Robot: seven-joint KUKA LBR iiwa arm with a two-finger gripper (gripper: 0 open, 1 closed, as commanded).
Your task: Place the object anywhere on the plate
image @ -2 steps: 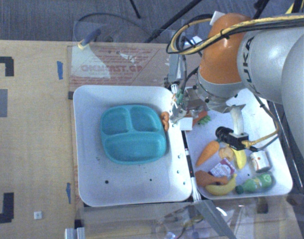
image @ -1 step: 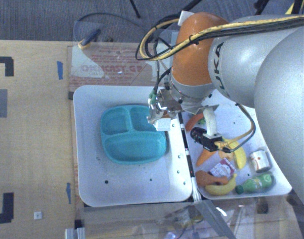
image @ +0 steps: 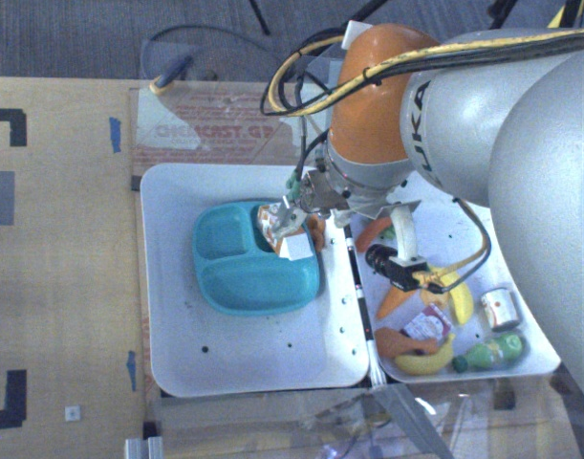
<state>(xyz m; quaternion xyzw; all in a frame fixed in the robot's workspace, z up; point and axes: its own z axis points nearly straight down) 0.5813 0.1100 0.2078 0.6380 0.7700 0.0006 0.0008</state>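
A teal plate (image: 244, 275) with compartments lies in the left bin (image: 177, 338). My gripper (image: 288, 224) hangs over the plate's right rim, near its upper right compartment. A small orange-brown packet with a white label (image: 292, 245) sits between its fingers, just above the plate's edge. The wrist and orange band hide what lies behind the packet.
The right bin (image: 535, 357) holds a carrot (image: 395, 299), two bananas (image: 461, 301) (image: 427, 360), a small can (image: 500, 307), a green item (image: 489, 352) and a red-and-white packet (image: 426, 325). The ridge between the bins runs just right of the plate.
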